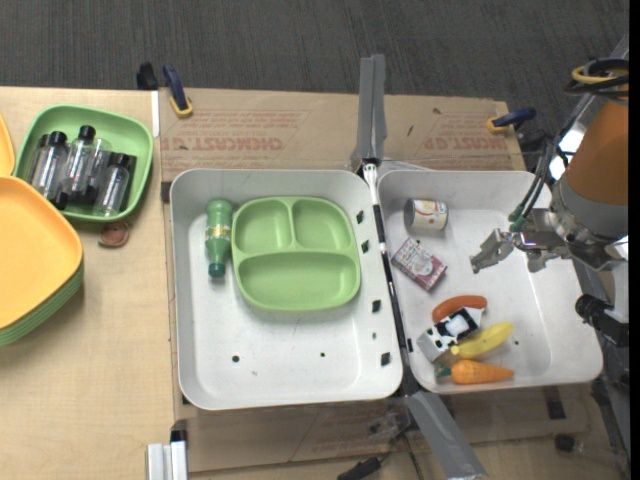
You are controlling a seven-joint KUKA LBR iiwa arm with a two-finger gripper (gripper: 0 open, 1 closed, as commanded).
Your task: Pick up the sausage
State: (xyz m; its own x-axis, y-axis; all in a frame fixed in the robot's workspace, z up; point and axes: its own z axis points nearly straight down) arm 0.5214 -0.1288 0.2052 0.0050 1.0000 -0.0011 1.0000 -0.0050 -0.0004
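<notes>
Grey arm from the right, wrist angled leftward, claw (490,251) low.

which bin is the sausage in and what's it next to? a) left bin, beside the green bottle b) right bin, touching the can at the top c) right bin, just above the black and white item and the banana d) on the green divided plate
c: the sausage lies in the right bin, right above the black and white item and the banana, well below the can.
</notes>
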